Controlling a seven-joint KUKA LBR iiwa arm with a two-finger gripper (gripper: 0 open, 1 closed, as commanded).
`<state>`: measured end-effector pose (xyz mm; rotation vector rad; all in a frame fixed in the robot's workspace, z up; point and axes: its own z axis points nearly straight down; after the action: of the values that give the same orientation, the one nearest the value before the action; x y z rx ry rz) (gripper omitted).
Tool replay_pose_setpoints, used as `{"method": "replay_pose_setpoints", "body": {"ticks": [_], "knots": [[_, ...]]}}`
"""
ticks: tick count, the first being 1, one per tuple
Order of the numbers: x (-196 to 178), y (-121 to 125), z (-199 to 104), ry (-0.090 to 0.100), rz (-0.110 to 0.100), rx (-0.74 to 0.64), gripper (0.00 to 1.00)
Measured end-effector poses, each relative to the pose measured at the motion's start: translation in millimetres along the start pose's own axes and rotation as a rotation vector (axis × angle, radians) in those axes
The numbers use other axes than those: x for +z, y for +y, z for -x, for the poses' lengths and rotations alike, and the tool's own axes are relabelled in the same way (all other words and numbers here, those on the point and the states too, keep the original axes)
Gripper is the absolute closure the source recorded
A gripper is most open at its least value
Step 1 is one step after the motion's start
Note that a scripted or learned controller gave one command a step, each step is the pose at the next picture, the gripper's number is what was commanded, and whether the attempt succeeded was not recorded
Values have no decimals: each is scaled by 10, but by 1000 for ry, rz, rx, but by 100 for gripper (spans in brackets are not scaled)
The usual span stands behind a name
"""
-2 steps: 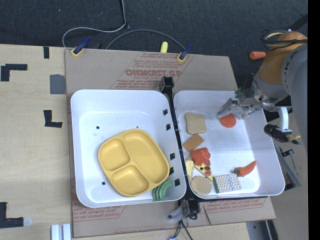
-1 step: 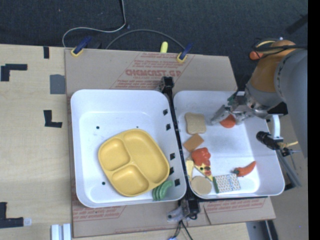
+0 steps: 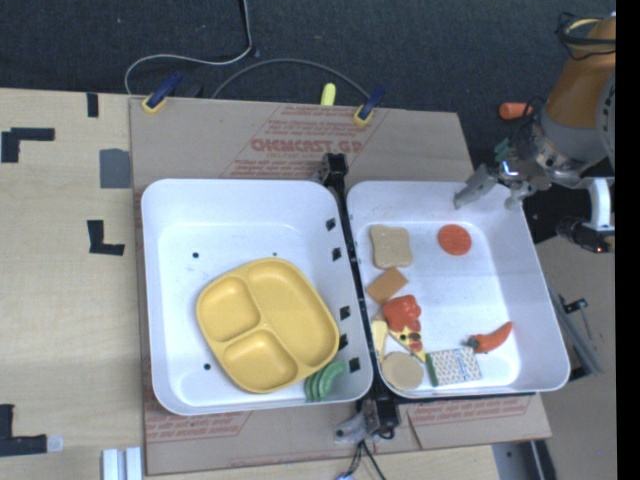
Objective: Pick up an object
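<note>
Grey gripper (image 3: 490,188) above right bin's (image 3: 535,268) far rim, fingers spread (arm cut off).

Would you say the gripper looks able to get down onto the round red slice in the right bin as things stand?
Probably yes. The gripper hangs over the right bin's far edge, near the round red slice. The slice lies alone on bare floor, apart from the bread slice, with nothing over it.
</note>
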<state>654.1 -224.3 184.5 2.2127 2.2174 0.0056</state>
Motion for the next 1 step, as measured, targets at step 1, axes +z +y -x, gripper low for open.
{"method": "replay_pose_setpoints", "body": {"ticks": [1], "knots": [[976,117,-206,5,-17,0,0]]}}
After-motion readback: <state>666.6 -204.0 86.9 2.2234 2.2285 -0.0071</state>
